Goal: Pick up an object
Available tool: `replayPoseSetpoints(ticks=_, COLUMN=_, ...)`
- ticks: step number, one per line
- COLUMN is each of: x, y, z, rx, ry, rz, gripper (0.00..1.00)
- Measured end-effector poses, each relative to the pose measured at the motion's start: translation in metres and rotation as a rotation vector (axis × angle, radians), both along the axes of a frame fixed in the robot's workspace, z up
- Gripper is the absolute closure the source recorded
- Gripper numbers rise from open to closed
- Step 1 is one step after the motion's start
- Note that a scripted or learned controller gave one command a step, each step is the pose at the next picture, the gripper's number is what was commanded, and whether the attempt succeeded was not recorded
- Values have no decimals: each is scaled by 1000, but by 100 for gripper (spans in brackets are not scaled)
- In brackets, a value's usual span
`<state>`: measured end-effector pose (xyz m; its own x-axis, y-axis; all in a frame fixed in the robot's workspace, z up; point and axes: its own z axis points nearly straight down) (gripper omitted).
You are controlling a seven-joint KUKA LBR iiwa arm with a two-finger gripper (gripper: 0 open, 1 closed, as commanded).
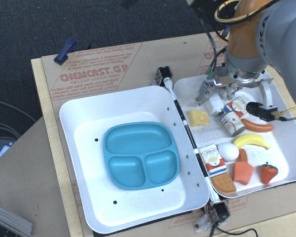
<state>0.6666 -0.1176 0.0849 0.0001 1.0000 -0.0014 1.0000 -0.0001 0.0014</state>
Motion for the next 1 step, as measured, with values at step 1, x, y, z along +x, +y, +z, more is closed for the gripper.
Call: replayPoseSetpoints(ticks=1, x=0, y=-5, z=0, rx=0, ry=0, rz=0, gripper=0)
